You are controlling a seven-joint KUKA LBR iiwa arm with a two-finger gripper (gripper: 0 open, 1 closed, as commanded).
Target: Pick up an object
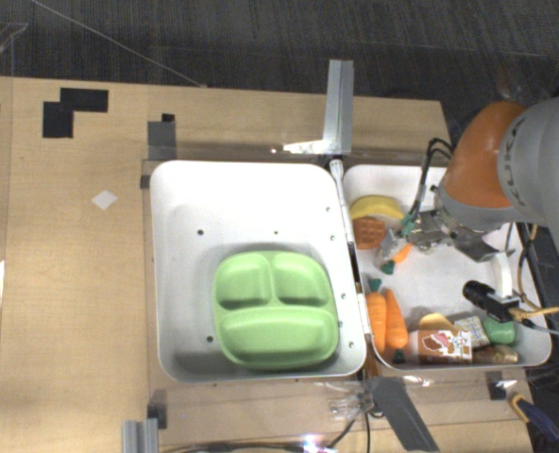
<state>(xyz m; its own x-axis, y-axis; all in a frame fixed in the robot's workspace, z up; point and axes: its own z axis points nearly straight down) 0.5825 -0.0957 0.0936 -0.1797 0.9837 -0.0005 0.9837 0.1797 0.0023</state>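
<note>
The bench carries 2 white bins side by side: the left bin (180, 206) holds only a green divided tray (275, 308), probably there as a place to receive things, and the right bin (447, 281) holds the loose objects to choose from. The arm reaches in from the right, and its gripper (404, 237) is low over the upper left part of the right bin, beside a yellow banana (374, 205) and a small orange piece (401, 251). I cannot tell how the claw stands, because it is small and dark. An orange carrot (386, 319) lies along the left wall, and a brown bottle (449, 341) lies at the near edge. I judge the grasp is being attempted.
</note>
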